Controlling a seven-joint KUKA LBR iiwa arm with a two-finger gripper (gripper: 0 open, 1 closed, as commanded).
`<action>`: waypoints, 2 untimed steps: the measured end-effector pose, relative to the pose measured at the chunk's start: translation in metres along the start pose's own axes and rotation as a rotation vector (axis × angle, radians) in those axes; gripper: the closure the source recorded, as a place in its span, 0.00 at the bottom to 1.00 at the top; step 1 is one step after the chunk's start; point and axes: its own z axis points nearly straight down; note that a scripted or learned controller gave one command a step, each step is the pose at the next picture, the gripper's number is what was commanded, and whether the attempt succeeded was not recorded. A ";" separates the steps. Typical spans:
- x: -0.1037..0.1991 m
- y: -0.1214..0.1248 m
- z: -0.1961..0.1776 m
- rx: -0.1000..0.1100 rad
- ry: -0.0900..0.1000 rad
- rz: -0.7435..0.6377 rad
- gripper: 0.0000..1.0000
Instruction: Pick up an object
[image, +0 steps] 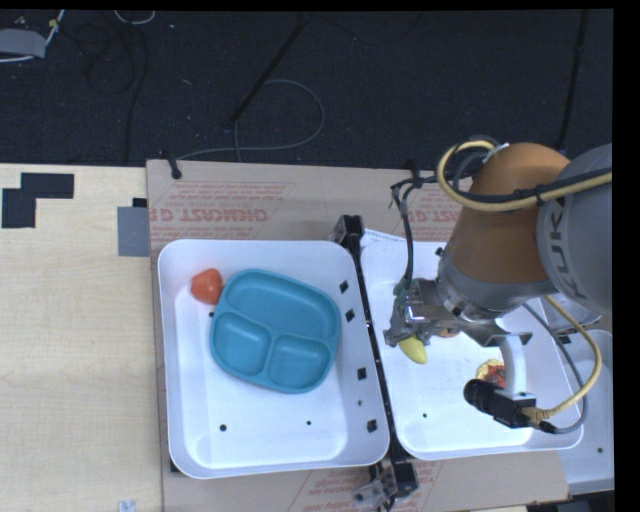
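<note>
In the right bin (450, 430), toward its near side, lies one small red-and-yellow item (487, 371), shape unclear. Just beyond it, one smooth yellow oblong piece (413, 350) lies close under the gripper (408, 322); contact, and whether the gripper is open or closed, cannot be told. The left bin (260, 435) holds one glossy blue plate (275, 330) with three compartments and, just beside its far-left rim, one round orange-red ball (207, 286). The two bins are shallow and white, set on printed cardboard (260, 205) over the pale worktop (70, 350)
</note>
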 end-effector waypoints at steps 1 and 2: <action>0.042 -0.001 0.004 0.001 0.000 -0.001 1.00; 0.092 -0.007 0.000 -0.001 -0.001 -0.001 1.00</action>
